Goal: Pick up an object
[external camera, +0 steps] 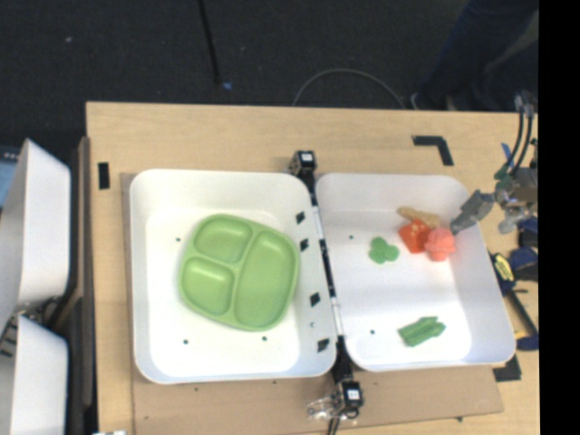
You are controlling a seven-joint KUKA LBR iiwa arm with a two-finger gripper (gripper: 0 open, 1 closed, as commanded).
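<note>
Pink object [439, 244], gripper [473, 210] beside, tips indistinct

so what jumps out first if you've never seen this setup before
The big green divided plate lying in the left white bin catches the eye first. Next comes the small cluster in the right white bin: a red piece and a pink one close together near the far right, with the pincer right beside them, plus a green floret and a green pod nearer the front.
</note>
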